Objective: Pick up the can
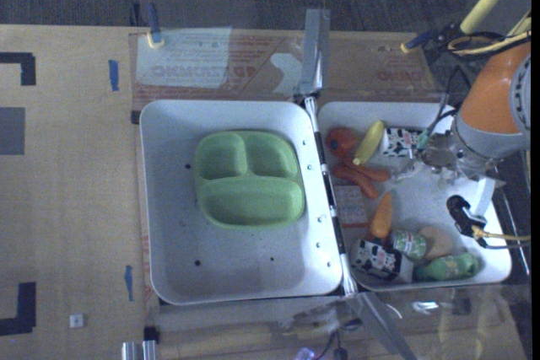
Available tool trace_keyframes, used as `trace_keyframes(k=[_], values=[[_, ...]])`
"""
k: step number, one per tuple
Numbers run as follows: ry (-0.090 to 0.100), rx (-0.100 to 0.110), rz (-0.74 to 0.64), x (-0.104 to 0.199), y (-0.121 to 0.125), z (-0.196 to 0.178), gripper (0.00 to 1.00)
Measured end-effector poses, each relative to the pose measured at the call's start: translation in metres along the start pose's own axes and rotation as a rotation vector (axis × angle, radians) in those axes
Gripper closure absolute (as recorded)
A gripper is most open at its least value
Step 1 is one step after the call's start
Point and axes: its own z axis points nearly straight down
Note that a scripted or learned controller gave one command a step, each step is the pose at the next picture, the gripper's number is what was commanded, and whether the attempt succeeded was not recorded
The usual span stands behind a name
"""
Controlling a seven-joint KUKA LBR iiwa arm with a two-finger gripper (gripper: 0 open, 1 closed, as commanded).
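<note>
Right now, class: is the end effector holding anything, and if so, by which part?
It cannot be told. The end effector sits low in the right bin, near the cow-print carton; the can lies apart from it, untouched.

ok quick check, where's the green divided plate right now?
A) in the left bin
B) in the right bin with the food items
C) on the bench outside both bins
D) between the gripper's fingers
A: the green divided plate lies flat on the floor of the left bin, apart from the clutter in the right bin, where the can sits.
</note>
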Motion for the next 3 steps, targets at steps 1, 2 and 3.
trace_keyframes(k=[1, 2, 3], values=[[0.013, 0.001, -0.056, -0.016, 0.036, -0.002, 0.0], [0.014, 0.064, -0.065, -0.011, 0.075, -0.001, 0.0], [0.0, 0.001, 0.043, -0.004, 0.014, 0.0, 0.0]])
